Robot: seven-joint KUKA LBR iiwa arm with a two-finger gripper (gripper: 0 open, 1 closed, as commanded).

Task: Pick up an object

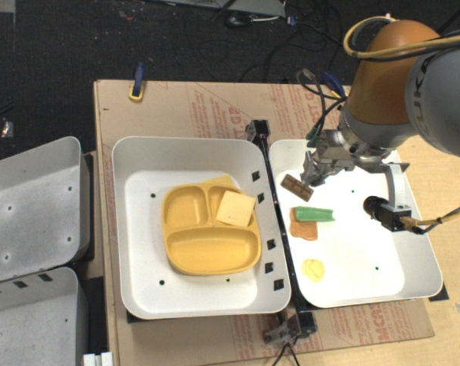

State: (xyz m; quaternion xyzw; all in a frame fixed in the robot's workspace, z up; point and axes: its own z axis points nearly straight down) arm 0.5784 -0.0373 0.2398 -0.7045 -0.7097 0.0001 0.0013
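Loose objects we see across the two bins

In the right bin we find a brown block (pixel 297 187) at ten o'clock, a green piece (pixel 314 214) touching an orange piece (pixel 304 229) below it, a yellow lump (pixel 313 269) at seven o'clock; left, a cream block (pixel 235 208) rests on a yellow tray (pixel 207 239).

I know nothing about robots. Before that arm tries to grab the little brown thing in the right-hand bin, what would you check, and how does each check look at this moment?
1. Target in view: the brown block lies uncovered near the top left of the right bin. Ok.
2. Gripper placed over it: it hangs just up and right of the block, not squarely above. Not ok.
3. Jaws open wide enough: cannot tell.
4. Nothing already held: cannot tell.
5. Room around the target: the green piece and orange piece lie just below the block, apart from it. Ok.
6. Bin divider close on the block's left; risk of a bump. Cannot tell.
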